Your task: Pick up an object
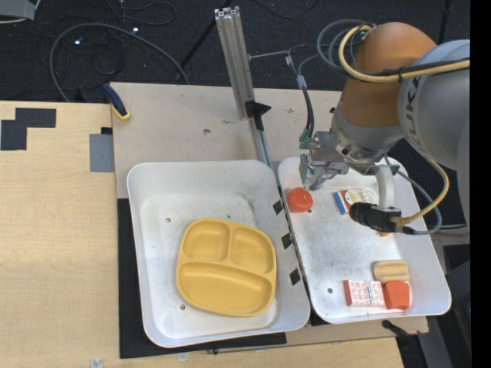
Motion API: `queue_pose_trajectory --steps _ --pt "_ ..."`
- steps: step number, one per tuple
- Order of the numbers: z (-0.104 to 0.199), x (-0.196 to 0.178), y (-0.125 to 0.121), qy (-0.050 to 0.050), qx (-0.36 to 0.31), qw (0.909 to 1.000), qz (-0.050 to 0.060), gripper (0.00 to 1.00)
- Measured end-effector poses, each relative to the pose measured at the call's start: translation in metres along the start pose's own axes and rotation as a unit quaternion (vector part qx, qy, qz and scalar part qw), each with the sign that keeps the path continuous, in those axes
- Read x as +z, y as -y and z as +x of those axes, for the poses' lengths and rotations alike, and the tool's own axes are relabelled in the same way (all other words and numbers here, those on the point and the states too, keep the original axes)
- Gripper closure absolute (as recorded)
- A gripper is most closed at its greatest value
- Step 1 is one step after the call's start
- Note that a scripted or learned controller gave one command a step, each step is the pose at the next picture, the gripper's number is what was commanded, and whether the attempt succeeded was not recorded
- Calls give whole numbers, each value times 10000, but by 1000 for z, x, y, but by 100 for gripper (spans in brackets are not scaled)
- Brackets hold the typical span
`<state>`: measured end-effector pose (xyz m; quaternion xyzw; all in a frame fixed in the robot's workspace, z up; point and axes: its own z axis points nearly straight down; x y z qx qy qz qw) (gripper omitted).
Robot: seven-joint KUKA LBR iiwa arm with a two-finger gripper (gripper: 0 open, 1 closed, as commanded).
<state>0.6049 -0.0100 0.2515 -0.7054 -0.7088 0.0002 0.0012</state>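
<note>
End effector [316, 176], grip state indiscernible, hovers at the right bin's [337, 244] upper left, just above an orange ball [299, 200]; a yellow tray [227, 266] lies in the left bin [153, 205].

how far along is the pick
Done: the claw is down in the right bin, close beside the small orange-red piece. In hand: nothing shows between its tips. Left: closing on an object and lifting it; the tan block and orange block lie untouched.

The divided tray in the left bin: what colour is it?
Yellow. The divided tray shows plainly in the camera view.
</note>
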Motion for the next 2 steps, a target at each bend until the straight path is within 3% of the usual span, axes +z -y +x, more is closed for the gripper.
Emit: queue_pose_trajectory --steps 2 --pt "99 9 -13 1 -3 10000 0 100"
